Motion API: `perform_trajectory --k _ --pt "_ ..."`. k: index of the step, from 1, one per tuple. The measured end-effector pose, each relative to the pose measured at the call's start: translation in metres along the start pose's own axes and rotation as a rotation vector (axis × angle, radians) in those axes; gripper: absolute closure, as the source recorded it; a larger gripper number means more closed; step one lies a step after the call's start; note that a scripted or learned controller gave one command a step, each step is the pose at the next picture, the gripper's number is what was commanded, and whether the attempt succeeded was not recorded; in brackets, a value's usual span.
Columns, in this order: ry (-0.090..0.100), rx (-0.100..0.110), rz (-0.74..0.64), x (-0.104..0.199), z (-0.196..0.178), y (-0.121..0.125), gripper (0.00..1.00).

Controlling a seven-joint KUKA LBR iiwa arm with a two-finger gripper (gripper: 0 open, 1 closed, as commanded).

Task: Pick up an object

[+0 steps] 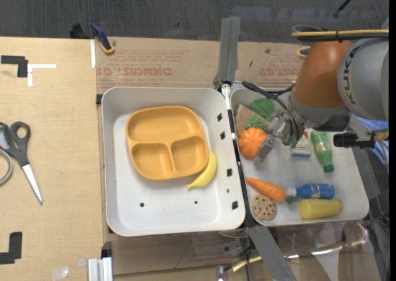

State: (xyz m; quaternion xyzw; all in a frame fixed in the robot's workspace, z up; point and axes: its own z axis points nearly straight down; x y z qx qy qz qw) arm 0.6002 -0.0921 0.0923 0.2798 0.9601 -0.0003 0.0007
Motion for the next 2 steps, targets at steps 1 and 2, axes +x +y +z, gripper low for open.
perform_trajectory --k 1,2 --pt "-0.001 0.0 0.22 -0.013 0.0 0.006 0.0" --pt "0.01 0.013 0.635 -0.037 0.002 0.011 0.0"
